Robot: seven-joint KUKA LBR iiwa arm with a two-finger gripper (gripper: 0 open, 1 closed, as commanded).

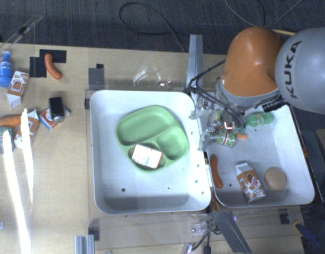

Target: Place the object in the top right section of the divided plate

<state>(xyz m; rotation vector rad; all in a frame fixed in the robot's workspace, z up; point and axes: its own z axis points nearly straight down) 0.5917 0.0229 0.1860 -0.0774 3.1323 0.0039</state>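
A: Where is the can?
B: In the right bin, just under the gripper; whether it's grasped, I can't tell.
A: And the plate?
B: Left bin, leftward; its top right section lies nearest.

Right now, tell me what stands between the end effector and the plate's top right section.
Only the adjoining bin walls separate the end effector from the plate. The carton lies in the lower section, off that path.
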